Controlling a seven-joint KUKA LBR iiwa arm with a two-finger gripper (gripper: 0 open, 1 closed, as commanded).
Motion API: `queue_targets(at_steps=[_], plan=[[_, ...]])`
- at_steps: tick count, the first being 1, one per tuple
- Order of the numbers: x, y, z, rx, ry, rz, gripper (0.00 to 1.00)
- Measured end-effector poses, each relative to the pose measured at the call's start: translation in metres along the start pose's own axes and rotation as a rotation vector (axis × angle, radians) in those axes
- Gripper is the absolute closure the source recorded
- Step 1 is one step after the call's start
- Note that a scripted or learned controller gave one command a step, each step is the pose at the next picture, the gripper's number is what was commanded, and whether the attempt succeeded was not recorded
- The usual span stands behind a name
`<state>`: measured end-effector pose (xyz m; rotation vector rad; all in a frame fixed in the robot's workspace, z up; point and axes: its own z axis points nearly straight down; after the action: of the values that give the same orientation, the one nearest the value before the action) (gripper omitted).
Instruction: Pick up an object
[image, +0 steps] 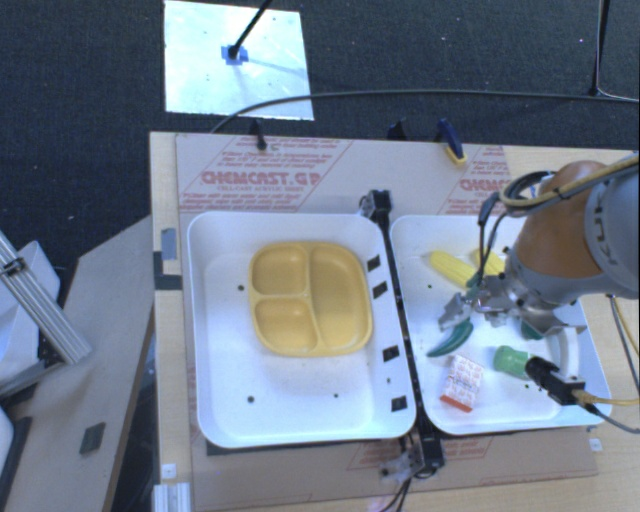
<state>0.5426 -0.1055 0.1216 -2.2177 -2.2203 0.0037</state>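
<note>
Dark carpet surrounds my bench (300, 165), where two white bins sit side by side. At centre-left, the left bin (225, 400) holds a yellow divided plate (308, 298). My gripper (468, 308) hangs in the right bin (480, 415), fingers spread, just above a green pepper (447, 340); a corn cob (452, 268), a green bottle (510, 360) and a red-and-white packet (463, 382) lie nearby.

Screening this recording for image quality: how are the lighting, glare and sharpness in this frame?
Camera view: lighting is even and soft, with faint shadows under the yellow divided plate; the left bin is bright but keeps its detail; the shiny square sheet at the top is washed out by glare; the whole frame is slightly soft and grainy, so the small items around the gripper blur together.
</note>
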Motion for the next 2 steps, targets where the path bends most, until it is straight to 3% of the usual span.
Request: queue_targets(at_steps=[1, 2], plan=[[0.000, 0.000, 0.039, -0.003, 0.000, 0.000, 0.00], [0.000, 0.002, 0.026, -0.007, 0.000, 0.000, 1.00]])
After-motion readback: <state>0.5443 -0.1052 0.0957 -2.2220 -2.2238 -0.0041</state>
